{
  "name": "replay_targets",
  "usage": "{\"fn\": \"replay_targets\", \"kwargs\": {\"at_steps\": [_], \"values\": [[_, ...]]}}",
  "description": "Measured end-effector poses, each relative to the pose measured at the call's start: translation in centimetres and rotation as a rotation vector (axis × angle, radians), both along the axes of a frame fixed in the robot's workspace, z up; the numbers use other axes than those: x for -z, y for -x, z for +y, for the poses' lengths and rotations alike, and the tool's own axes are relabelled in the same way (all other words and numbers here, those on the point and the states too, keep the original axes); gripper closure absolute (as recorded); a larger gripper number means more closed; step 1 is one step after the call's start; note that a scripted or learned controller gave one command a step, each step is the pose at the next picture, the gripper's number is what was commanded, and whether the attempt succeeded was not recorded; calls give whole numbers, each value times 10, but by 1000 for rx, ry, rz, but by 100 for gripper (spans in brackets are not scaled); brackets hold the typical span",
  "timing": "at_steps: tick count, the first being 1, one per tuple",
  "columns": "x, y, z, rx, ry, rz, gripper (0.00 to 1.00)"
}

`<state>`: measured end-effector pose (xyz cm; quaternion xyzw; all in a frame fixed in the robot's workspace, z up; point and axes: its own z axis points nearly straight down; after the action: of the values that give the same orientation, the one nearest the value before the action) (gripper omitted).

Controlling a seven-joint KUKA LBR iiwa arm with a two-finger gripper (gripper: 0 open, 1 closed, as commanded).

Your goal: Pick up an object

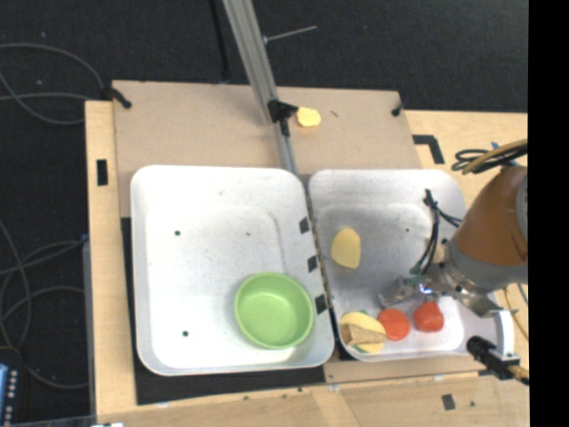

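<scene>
Claw (416, 289): lower right, low in right bin (373, 194); opening and hold cannot be told.
Red objects (411, 320): just below claw, unlifted.
Progress: pick seemingly pending.

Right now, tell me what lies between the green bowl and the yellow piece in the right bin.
In the camera view, the bins' adjoining walls lie between the green bowl and the yellow piece.

No legible text, label, brand, number or sign found on any surface in the camera view; black marks on the tan wooden tabletop (356, 132) carry no readable characters.
</scene>
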<state>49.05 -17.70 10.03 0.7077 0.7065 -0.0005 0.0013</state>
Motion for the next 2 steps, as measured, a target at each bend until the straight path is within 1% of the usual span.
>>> {"fn": "replay_targets", "kwargs": {"at_steps": [1,2], "values": [[-11,-1,0,4,-2,-4,100],[-55,0,3,-5,-1,-5,100]]}}
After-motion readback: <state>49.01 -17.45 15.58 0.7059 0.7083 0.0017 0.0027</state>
